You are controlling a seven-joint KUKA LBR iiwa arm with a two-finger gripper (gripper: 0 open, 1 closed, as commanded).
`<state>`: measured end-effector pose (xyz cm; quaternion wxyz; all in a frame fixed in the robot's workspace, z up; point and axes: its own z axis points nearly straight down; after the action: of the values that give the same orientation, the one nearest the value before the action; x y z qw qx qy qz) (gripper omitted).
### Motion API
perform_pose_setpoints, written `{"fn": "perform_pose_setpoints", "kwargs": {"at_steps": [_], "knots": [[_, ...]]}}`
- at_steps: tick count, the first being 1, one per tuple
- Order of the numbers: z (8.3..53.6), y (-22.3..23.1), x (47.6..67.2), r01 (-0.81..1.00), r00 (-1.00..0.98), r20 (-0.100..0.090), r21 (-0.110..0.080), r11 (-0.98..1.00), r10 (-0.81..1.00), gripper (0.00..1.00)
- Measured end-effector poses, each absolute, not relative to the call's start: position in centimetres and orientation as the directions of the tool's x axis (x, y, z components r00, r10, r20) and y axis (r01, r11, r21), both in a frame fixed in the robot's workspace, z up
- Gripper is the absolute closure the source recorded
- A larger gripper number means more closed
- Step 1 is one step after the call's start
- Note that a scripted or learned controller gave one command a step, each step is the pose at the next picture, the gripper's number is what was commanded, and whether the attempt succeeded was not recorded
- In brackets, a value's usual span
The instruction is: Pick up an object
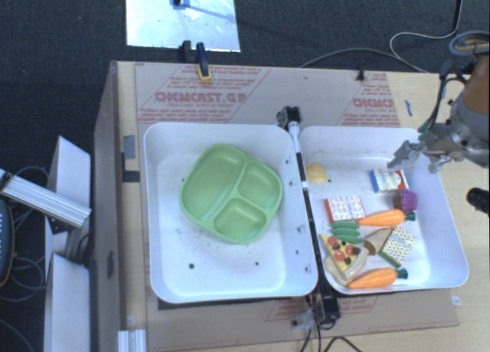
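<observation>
The right bin (452,224) holds several toy foods. Among them are a yellow lump (315,172), a small blue, white and red box (389,180), a purple piece (408,201), a red checkered box (344,208), two carrots (380,219) (375,278), green pods (346,229), a pizza slice (343,254) and a patterned packet (398,243). My gripper (414,163) hangs over the bin's far right corner, just above and right of the small box. Its fingers are spread open with nothing between them.
The left bin (164,266) holds a green divided plate (232,192). A ridge (302,190) separates the two bins. A black clamp (289,117) sits at the ridge's far end. Cables run over the dark floor behind the bench.
</observation>
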<state>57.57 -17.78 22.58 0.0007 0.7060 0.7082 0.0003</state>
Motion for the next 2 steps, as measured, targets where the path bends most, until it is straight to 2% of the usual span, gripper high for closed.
{"fn": "perform_pose_setpoints", "kwargs": {"at_steps": [1,2], "knots": [[8.4,-20.7,53.4,1.0,-0.001,-0.001,0.002,0.001,1.0,0.0],[9.5,-20.7,53.5,1.0,-0.002,-0.002,0.004,0.002,1.0,1.0]]}}
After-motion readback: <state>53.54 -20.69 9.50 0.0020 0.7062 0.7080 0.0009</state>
